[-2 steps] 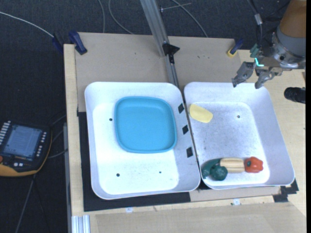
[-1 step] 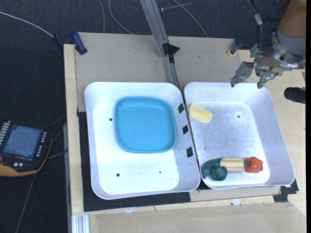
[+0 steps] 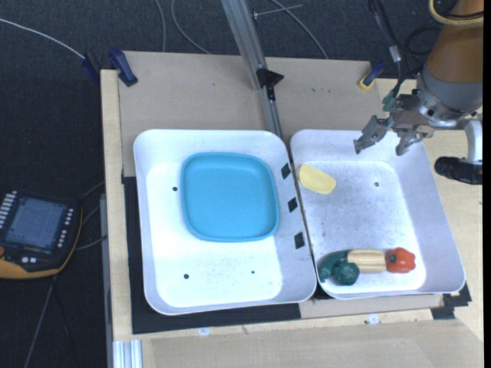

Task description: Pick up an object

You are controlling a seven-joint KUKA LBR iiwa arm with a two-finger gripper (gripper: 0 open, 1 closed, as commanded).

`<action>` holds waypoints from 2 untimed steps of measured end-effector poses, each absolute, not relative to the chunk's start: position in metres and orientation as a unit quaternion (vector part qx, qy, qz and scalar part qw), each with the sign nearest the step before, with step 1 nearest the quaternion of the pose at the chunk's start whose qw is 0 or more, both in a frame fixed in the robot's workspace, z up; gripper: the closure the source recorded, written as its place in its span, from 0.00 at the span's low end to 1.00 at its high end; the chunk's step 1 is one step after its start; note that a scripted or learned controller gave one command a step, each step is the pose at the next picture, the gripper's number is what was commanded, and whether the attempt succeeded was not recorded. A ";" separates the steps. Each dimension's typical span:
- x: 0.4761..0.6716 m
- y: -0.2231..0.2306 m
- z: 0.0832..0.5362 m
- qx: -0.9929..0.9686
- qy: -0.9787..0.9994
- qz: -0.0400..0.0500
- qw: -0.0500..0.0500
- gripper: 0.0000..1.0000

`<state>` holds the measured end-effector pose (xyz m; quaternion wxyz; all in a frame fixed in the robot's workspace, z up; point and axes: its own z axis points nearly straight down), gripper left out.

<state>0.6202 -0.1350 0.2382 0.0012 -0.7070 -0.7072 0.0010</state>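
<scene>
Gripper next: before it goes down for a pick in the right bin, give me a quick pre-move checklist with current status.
1. Gripper free of any object: ok, nothing sits between its spread fingers.
2. Gripper over the right bin: ok, it hangs at the bin's far edge.
3. Targets present: ok, the yellow piece lies alone near the far left corner; the green item, tan item and red item lie at the near edge.
4. Easy target: ok for the yellow piece; not ok for the near trio, which touch each other.
5. Gripper height above the bin floor: cannot tell.
</scene>
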 end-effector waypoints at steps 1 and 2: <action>0.619 -0.145 0.186 -0.707 -0.707 0.001 0.001 0.00; 0.624 -0.146 0.126 -0.707 -0.707 0.001 0.002 0.00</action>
